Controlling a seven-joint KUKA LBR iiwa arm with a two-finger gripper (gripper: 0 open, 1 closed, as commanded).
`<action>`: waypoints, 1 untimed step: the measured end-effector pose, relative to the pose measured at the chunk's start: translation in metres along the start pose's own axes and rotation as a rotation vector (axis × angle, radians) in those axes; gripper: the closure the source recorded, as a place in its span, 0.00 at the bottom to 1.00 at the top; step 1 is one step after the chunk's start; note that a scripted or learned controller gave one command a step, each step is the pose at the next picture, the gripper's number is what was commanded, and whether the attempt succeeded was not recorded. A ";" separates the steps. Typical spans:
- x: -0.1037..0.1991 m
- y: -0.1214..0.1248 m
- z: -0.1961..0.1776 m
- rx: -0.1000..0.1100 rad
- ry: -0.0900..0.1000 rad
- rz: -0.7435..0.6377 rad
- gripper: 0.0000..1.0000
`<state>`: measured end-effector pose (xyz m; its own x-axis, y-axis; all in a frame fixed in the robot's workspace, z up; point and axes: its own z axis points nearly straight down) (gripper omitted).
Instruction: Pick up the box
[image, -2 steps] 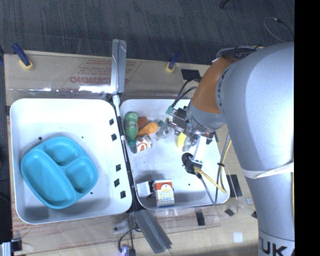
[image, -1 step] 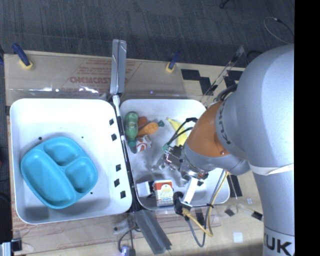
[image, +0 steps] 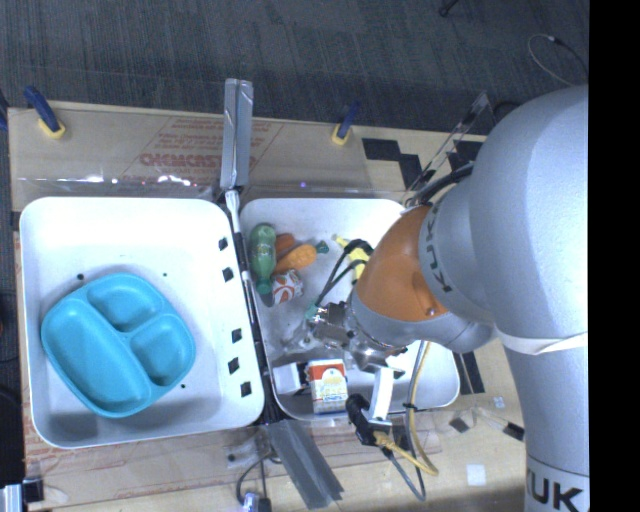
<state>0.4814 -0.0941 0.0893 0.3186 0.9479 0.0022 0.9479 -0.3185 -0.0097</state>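
Observation:
A small orange and white box (image: 327, 386) stands in the right bin (image: 300, 215), close to its front wall. My gripper (image: 322, 348) reaches down from the orange-banded wrist (image: 395, 280), just above and behind the box. The wrist and its cables hide much of the gripper. From this angle I cannot tell whether the gripper touches the box.
At the back left of the right bin lie a green bottle (image: 262, 248), a carrot (image: 296, 258) and a small red and white can (image: 286, 287). The left bin (image: 60, 225) holds a blue divided tray (image: 117, 343). A metal divider (image: 236, 130) stands between the bins.

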 end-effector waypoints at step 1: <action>-0.001 0.000 -0.008 0.002 -0.003 -0.003 1.00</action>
<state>0.4815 -0.0951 0.0973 0.3154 0.9489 -0.0007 0.9489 -0.3154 -0.0114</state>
